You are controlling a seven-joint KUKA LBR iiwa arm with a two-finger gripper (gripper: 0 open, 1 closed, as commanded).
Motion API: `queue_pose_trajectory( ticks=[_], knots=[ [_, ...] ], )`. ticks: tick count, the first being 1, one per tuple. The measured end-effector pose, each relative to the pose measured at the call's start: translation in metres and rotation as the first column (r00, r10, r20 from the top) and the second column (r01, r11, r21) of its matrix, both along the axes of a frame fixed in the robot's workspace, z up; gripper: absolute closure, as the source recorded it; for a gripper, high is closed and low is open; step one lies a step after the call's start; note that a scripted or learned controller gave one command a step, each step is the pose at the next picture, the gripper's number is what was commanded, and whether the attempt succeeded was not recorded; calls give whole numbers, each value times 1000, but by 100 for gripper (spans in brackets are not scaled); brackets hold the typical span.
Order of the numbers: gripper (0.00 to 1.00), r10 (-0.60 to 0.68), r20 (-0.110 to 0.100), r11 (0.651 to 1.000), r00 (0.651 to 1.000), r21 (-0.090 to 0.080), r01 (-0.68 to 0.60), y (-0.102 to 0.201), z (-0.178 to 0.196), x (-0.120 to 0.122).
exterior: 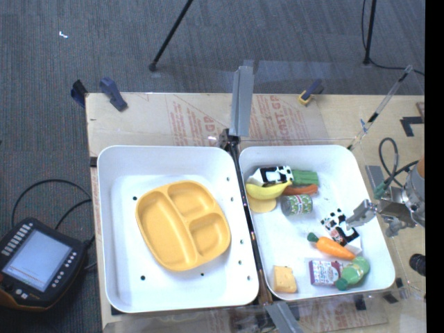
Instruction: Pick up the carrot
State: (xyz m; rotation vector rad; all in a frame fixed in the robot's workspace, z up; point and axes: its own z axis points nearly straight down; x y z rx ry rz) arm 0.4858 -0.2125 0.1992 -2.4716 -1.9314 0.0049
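The carrot (334, 248) is orange with a small green top and lies in the right bin (305, 152), toward its front right, with the green end pointing left. My gripper (380, 214) sits at that bin's right rim, a little up and to the right of the carrot and apart from it. Nothing shows between its metal parts.
Around the carrot lie a black-and-white cow-patterned piece (338, 223), a pink pouch (322, 271), a green toy (354, 271) and a cheese wedge (284, 279). Further back are a banana (266, 190), a can (297, 205) and green vegetables (305, 178). The left bin (118, 186) holds a yellow divided plate (183, 224).
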Motion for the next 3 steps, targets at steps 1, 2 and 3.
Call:
queue_pose_trajectory(
  ticks=[1,2,3],
  knots=[
    [0,190,20,982,982,-12,-189,30,-91,-4],
    [0,248,28,969,968,-15,-248,12,-97,26],
    [100,247,29,969,969,-15,-247,11,-87,27]
  ],
)
